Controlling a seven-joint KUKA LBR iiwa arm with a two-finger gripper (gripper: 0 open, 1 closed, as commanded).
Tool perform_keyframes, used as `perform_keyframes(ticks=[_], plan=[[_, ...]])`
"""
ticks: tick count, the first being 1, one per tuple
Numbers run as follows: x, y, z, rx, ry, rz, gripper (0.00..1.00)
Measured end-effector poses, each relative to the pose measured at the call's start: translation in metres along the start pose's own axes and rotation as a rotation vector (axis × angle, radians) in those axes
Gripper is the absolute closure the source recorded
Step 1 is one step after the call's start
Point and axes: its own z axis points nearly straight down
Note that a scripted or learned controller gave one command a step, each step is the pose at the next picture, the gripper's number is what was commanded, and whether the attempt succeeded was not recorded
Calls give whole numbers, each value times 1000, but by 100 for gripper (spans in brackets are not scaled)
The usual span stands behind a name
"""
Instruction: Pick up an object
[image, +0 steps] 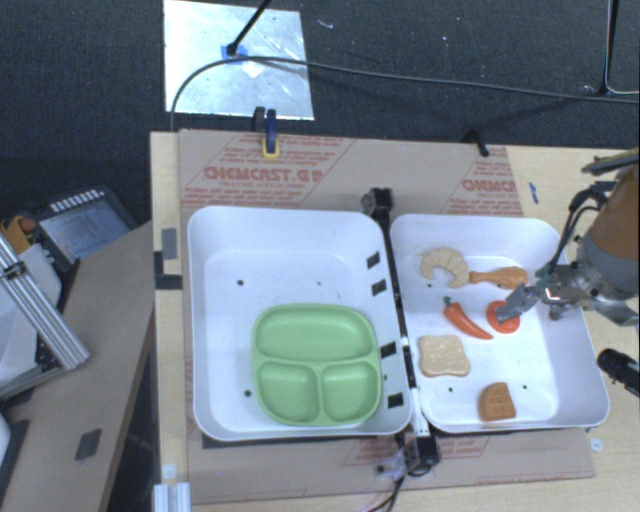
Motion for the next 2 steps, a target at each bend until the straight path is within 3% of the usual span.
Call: perform_keyframes(ticks=[2], plan=[[-8,9,90,-4,0,2,0]])
